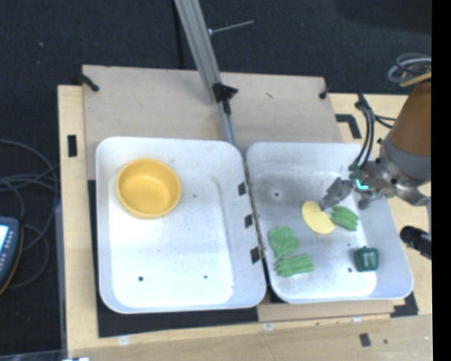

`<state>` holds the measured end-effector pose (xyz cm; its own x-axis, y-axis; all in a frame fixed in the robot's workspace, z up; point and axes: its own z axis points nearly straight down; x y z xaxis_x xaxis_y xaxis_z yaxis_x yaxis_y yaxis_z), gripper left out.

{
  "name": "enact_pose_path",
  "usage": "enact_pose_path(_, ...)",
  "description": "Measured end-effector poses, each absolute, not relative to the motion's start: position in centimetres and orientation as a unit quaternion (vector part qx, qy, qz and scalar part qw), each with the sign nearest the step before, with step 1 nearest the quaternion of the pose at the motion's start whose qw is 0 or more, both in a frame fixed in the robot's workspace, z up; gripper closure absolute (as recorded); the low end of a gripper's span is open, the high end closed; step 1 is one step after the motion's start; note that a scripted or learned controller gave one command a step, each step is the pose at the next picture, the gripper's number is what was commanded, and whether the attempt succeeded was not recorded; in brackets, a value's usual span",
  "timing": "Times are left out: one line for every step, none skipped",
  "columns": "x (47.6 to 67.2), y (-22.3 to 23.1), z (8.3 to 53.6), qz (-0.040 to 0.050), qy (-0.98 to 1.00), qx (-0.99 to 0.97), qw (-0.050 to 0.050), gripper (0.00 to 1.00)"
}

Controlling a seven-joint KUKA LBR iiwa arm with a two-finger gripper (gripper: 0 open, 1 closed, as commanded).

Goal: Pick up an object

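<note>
Jaws of the gripper (348, 192) hang above the right bin (286, 168), near its far right side, and they look spread a little apart, one grey finger (335, 193) slanting down to the left and the other sitting by a teal-lit part of the wrist; nothing shows between them, though the view is too coarse to be sure of the gap. Just below the gripper lie a pale yellow object (316, 218) and a light green object (345, 217), side by side and touching or nearly so, and whether the finger touches either cannot be told. Further toward the near left of that bin sit two more green objects (283, 240), one just beyond the other (295, 264). A small dark green object (366, 259) rests near the bin's near right corner. On the worktop (165, 89), the left bin (165, 277) holds a yellow bowl (148, 188) in its far left part.
</note>
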<state>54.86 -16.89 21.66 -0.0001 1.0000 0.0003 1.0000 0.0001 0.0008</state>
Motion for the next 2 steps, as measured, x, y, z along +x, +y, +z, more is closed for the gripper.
enact_pose_path(54.9, -16.9, 21.7, 0.0004, 0.707, 0.707, 0.000, 0.00)
enact_pose_path(54.5, -17.6, 17.2, -0.0012, 0.707, 0.708, -0.001, 0.00)
